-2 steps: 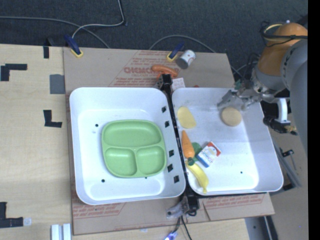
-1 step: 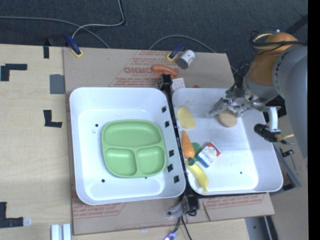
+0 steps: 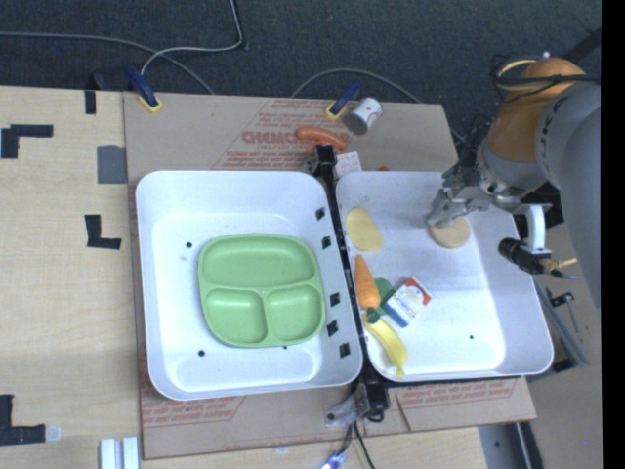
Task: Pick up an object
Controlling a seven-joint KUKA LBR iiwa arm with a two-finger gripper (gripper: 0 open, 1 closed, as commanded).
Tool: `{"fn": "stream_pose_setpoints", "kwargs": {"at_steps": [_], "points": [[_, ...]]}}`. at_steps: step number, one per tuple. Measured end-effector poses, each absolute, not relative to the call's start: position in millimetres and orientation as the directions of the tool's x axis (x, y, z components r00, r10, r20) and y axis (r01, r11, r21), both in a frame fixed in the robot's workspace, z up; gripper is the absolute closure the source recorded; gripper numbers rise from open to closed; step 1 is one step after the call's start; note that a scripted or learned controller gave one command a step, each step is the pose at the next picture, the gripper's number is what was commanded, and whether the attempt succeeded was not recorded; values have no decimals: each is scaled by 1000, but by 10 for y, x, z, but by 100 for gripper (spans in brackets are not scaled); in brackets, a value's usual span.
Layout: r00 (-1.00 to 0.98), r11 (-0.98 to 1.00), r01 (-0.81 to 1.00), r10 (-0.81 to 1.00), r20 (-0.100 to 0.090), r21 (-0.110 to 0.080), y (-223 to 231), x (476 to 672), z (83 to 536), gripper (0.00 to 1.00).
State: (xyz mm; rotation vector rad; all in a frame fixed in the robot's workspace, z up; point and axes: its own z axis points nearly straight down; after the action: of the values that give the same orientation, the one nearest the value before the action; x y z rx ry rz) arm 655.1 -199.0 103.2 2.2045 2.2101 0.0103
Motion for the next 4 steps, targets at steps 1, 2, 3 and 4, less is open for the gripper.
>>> {"fn": "stream_pose_setpoints", "kwargs": {"at_steps": [1,2,3,4], "points": [[-3,3,1000,1000,-9,20,-1988,6556,1040,0],[-3,3,1000,1000,-6,17,-2150,6198,921,0],[-1,1,1000,1000,-1,2,-2234,6690,1551,0],[-2,2,1000,1000,-6,12,-2215,6251,912,0]]}}
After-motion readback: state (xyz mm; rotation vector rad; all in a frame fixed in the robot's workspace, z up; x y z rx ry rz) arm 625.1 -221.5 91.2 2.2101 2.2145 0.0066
